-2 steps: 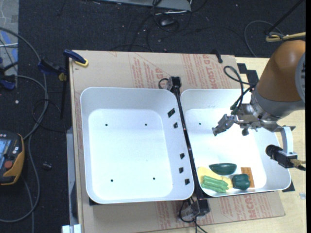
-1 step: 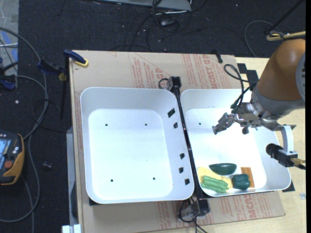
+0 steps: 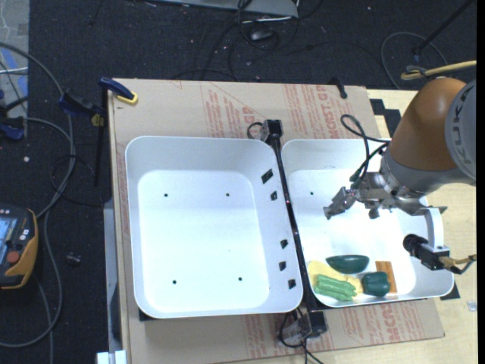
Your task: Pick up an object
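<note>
My gripper (image 3: pixel 355 205) hangs over the middle of the right bin (image 3: pixel 318 158), its fingers apart with nothing between them. Below it, along the bin's near edge, lies a cluster of objects. A dark green rounded piece (image 3: pixel 348 263) rests on a yellow flat piece (image 3: pixel 320 268). A light green ridged object (image 3: pixel 334 287) lies in front of them. To its right are a teal block (image 3: pixel 376 283) and a small orange-brown block (image 3: pixel 385 268). The gripper is well clear of all of them.
The left bin (image 3: pixel 151 165) sits beside the right one, with a black divider (image 3: pixel 284 203) between them. Both rest on a cardboard-covered bench (image 3: pixel 197 105). Cables and equipment lie on the dark floor around it.
</note>
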Action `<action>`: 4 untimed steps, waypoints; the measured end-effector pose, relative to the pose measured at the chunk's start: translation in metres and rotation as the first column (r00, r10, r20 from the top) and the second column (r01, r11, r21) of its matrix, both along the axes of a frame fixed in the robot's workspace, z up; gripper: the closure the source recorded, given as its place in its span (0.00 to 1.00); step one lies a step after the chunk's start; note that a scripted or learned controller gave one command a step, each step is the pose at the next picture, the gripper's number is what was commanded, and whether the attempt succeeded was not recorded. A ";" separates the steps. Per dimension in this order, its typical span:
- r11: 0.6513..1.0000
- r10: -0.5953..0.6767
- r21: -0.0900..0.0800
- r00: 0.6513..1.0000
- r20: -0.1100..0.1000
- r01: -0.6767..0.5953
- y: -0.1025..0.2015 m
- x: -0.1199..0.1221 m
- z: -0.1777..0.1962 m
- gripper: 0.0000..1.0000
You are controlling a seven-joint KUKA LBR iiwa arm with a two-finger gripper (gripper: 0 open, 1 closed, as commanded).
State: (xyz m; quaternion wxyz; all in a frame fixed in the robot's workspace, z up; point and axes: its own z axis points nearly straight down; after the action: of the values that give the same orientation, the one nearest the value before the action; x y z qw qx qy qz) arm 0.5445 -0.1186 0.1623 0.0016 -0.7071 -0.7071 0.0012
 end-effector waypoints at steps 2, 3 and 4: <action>1.000 0.000 0.000 1.000 0.003 0.000 0.005 0.001 -0.075 0.00; 1.000 0.000 0.000 1.000 0.005 0.000 0.005 0.001 -0.064 1.00; 1.000 0.001 -0.001 1.000 0.009 -0.001 0.012 0.007 -0.005 1.00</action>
State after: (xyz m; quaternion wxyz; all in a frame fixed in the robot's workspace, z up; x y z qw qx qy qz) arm 0.5518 -0.1068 0.1577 -0.0018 -0.7067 -0.7075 -0.0015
